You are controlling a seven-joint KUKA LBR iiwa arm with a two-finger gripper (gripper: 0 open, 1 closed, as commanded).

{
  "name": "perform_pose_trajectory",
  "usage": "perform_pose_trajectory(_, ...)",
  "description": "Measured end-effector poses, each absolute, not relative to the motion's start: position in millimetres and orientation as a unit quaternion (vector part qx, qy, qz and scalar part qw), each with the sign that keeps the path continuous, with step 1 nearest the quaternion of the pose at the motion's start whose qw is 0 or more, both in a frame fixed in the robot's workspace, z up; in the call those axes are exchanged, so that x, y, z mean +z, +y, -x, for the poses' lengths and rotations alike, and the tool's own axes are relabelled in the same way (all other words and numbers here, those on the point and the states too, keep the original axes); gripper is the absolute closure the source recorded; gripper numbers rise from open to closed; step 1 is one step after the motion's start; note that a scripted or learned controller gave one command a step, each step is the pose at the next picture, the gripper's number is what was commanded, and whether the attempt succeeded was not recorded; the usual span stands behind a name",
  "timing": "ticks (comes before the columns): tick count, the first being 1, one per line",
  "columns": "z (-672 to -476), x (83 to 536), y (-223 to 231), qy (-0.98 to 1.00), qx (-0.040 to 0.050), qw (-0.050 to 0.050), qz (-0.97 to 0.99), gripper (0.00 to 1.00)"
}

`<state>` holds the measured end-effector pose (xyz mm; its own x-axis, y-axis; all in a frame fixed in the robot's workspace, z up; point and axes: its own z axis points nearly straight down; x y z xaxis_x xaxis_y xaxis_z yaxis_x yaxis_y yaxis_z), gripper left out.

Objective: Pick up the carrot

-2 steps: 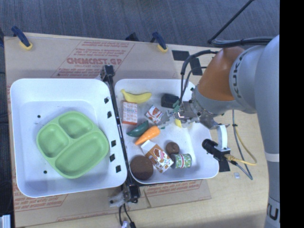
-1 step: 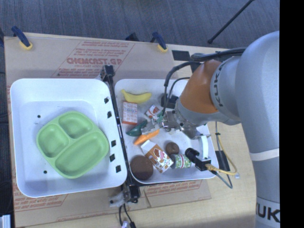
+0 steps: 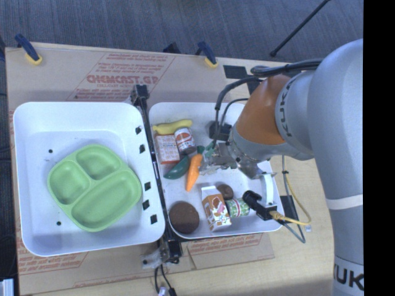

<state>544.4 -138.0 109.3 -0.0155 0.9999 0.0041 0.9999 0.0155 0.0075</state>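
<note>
The grey arm (image 3: 336,147), nearest the lens, fills the 3 o'clock side, its one orange band (image 3: 262,119) just above the wrist. Beneath it, one cardboard-covered surface (image 3: 92,73) carries two white bins. The left bin (image 3: 28,165), toward 9 o'clock, holds one green divided plate (image 3: 94,185) with three compartments. The right bin (image 3: 185,108) holds the small things: one carrot (image 3: 193,171) near its middle, tip toward 6 o'clock, touching one dark green vegetable (image 3: 176,169) at its 9 o'clock side. One banana (image 3: 172,127) lies at 12 o'clock, with two red-labelled items (image 3: 174,145) below it. One brown disc (image 3: 184,217), one juice carton (image 3: 215,211) and one small can (image 3: 237,208) sit toward 6 o'clock. The end effector (image 3: 216,155) hovers just at 2 o'clock of the carrot; whether it is open or closed cannot be told.
</note>
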Motion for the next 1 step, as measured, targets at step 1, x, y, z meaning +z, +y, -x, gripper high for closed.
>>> perform_pose_trajectory(1, -544.0, 108.9, -138.1, 0.713, 0.0036, 0.001, -0.701, 0.00)
